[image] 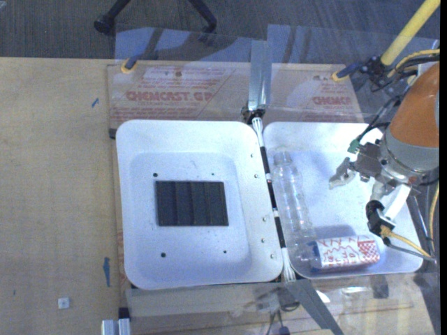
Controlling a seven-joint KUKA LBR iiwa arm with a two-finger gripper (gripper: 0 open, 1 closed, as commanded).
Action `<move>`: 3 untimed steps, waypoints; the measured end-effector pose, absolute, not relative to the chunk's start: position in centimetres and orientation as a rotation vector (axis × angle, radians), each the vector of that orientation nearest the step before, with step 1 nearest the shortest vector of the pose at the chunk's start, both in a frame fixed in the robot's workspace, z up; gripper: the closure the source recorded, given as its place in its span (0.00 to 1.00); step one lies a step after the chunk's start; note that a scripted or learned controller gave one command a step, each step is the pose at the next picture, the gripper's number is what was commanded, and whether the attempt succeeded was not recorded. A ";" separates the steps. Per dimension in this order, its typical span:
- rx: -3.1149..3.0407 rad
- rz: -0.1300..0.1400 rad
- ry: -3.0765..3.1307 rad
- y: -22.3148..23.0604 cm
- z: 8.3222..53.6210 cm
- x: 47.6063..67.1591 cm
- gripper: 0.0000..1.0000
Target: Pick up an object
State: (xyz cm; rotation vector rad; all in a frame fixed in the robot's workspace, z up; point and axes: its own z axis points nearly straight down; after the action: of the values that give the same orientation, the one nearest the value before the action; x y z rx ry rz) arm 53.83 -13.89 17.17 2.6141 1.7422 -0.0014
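We see the claw point(360, 176) parted wide, holding nothing, above the right bin point(318, 135). The red-patterned can point(343, 252) lies at its six o'clock; we should straddle its short width.

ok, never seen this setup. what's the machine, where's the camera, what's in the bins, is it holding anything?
One camera looks down at a slant on a wooden bench with two shallow white bins side by side. The machine is a single robot arm, grey with an orange band, reaching in from the right of the view. Its gripper hangs over the right bin, and I see nothing between its fingers, so nothing is held.

The left bin holds a dark ribbed rectangular pad lying flat near its middle. The right bin holds a clear plastic bottle lying along its left side, and a can with a red and white pattern lying on its side near the front edge. Both lie apart from the gripper.
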 end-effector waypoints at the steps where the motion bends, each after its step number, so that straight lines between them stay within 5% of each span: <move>1: 2.451 -0.002 1.968 -12.3 10.2 50.5 0.00; 2: 2.413 0.000 2.009 -17.1 16.1 53.8 0.00; 3: 2.403 -0.001 2.027 -19.5 18.2 48.3 0.00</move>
State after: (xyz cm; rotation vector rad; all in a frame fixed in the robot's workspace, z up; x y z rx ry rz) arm 48.26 -19.54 18.22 2.4030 2.0268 -0.0012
